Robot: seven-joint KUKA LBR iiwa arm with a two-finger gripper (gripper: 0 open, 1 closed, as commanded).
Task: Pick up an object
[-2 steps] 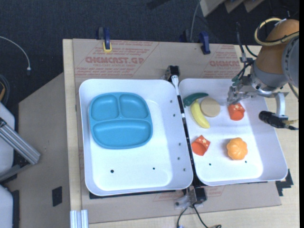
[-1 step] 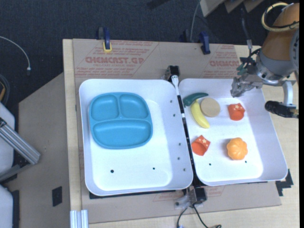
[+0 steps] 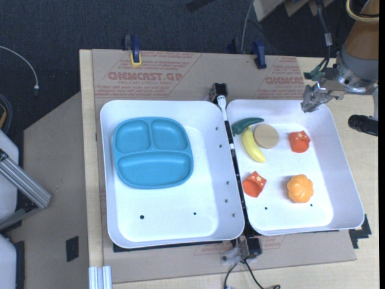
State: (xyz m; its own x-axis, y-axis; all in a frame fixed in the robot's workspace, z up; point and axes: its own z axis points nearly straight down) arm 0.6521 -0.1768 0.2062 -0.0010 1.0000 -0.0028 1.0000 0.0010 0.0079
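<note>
The right bin (image 3: 337,161) holds a yellow banana (image 3: 252,146), a green curved piece (image 3: 245,124), a tan round disc (image 3: 266,136), two red pieces (image 3: 299,141) (image 3: 254,183) and an orange pumpkin-like object (image 3: 299,188). My gripper (image 3: 311,100) hangs above the bin's far right corner, up and to the right of the nearer red piece, apart from every object. Nothing shows between its fingers.
The left bin (image 3: 120,215) carries a blue divided tray (image 3: 154,152). Blue clamps (image 3: 134,48) (image 3: 258,52) grip the brown board's far edge. A black hinge strip (image 3: 228,143) runs between the bins. Cables and a frame hang at the back right.
</note>
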